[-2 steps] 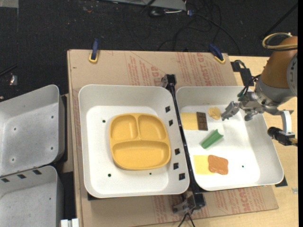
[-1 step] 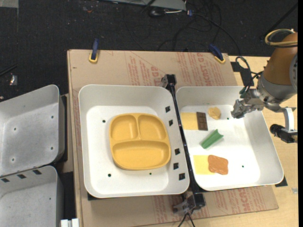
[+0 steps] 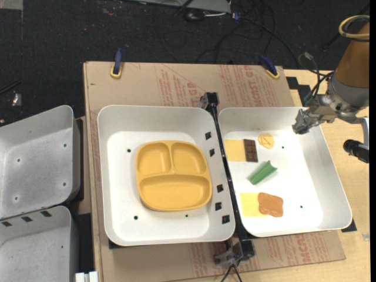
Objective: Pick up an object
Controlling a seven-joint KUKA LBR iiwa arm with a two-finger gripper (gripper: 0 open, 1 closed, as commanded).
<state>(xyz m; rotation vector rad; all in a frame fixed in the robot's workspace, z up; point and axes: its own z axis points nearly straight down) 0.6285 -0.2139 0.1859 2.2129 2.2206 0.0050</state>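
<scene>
The arm [image 3: 352,69] comes in from the right side, and its gripper [image 3: 302,124] hangs over the far right corner of the right bin [image 3: 329,181]. The jaws are small and dark here, and I cannot tell if they are spread or pressed together; nothing is seen between them.

In the right bin lie several small objects. A pale yellow square [image 3: 234,150] lies near the left wall, with a brown chocolate bar [image 3: 250,150] touching its right edge. Just beside that, toward the far wall, is a small yellow round piece [image 3: 266,140]. A green piece [image 3: 262,173] lies tilted near the middle of the bin. Near the front edge there is a second yellow square [image 3: 249,204], and an orange-brown piece [image 3: 271,204] lies partly on it.

The left bin [image 3: 117,175] holds a yellow divided plate [image 3: 174,175] with three compartments, in the middle of its floor.
</scene>
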